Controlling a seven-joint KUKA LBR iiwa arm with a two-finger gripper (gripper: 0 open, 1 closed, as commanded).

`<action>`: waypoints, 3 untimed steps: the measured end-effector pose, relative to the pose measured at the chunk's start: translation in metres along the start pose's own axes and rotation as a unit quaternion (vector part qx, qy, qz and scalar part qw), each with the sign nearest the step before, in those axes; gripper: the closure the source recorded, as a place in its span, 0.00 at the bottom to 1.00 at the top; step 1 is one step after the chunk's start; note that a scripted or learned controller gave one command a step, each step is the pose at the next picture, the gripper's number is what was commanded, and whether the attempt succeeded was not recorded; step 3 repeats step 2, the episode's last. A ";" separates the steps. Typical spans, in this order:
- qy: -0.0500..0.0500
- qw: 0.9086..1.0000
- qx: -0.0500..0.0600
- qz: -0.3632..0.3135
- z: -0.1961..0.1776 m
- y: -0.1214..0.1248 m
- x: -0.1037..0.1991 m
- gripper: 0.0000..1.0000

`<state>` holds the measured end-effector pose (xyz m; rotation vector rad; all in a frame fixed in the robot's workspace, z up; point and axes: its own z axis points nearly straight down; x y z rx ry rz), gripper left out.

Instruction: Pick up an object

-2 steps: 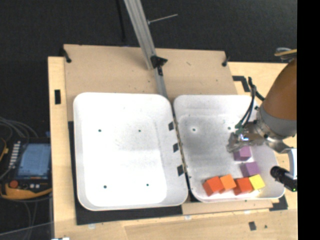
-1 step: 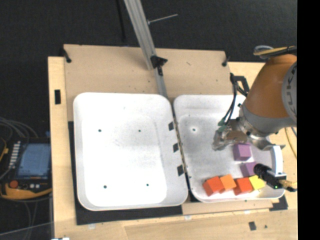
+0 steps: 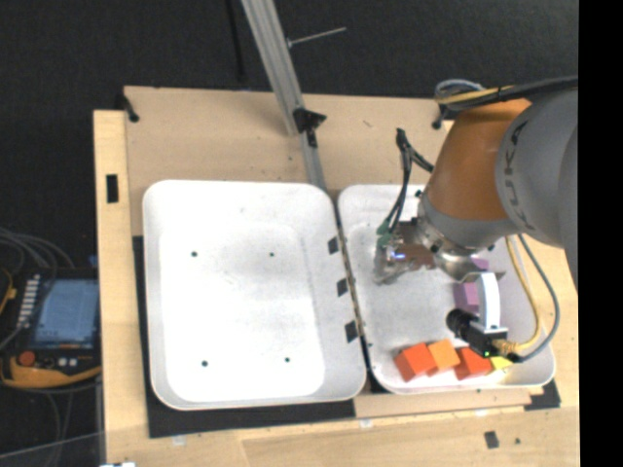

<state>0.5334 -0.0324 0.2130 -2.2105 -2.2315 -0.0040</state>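
Observation:
My gripper (image 3: 391,261) hangs over the left part of the right bin (image 3: 389,329), low above the bin floor, with the grey and orange arm behind it on the right. Whether anything sits between its fingers is hidden by the wrist. An orange-red block (image 3: 417,360) lies near the front edge of the right bin. Beside it on the right lie a paler orange block (image 3: 444,354) and another red-orange block (image 3: 471,362). A purple block (image 3: 469,290) shows next to the wrist, partly covered.
The left bin (image 3: 238,290) stands beside the right one, the two rims meeting at a seam with black clips (image 3: 343,285). A slanted metal rail (image 3: 282,76) runs from the back down to the bins. A blue-screened pendant (image 3: 58,319) lies off the bench at the left.

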 end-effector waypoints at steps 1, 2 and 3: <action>0.000 1.000 0.000 0.001 0.000 0.009 0.043 1.00; 0.000 1.000 -0.001 0.001 -0.015 0.025 0.091 1.00; 0.000 1.000 -0.001 0.001 -0.015 0.025 0.091 1.00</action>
